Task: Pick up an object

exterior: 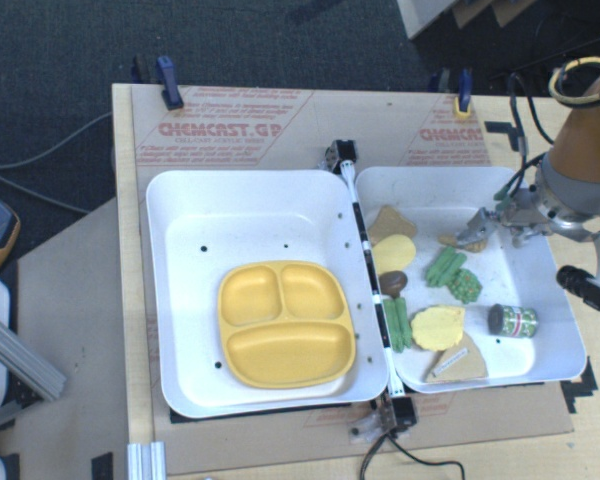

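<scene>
A yellow divided plate with three compartments is seen lying in the left bin, and every other place is given relative to it. The right bin, just to the right of the plate across the shared rims, is seen to carry a scatter of toy food. Nearest the plate, a long dark green vegetable piece is laid along the bin's left wall, with a small brown rounded piece just above it. A pale yellow rounded piece is found a little farther up, touching a tan flat wedge. To the right of these, a leafy green piece is set near the bin's middle, and below it a flat yellow piece is partly rested on a tan slice. A small dark can with a green and red label is laid on its side, farthest right of the plate. The pincer is held low over the upper part of the right bin, well to the right of the plate, near the leafy green piece; whether it is spread or pressed together cannot be told, and nothing is seen pinched by it. The surface is covered with printed brown board.
</scene>
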You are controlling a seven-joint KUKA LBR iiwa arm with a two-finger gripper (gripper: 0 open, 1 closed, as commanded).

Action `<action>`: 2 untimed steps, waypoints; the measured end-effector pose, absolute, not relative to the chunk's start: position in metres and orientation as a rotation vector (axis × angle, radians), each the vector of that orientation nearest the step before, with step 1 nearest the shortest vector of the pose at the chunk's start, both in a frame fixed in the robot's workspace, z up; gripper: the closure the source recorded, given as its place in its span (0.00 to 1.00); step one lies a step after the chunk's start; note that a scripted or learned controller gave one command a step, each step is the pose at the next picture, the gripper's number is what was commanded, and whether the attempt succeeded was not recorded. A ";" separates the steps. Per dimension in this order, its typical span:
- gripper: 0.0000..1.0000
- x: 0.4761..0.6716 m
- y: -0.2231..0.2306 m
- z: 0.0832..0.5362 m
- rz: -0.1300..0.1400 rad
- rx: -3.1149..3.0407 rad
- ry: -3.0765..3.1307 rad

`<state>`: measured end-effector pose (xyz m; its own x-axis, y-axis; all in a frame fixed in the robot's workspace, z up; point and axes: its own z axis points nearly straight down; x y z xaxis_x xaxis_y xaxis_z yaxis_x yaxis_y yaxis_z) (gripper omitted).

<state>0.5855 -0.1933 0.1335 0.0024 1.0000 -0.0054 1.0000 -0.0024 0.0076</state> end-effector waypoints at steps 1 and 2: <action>0.00 0.576 -0.090 0.082 -0.001 2.218 2.236; 0.00 0.575 -0.099 0.084 -0.002 2.223 2.223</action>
<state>0.5747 -0.0993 0.0845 0.0000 1.0000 0.0005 1.0000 0.0000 -0.0020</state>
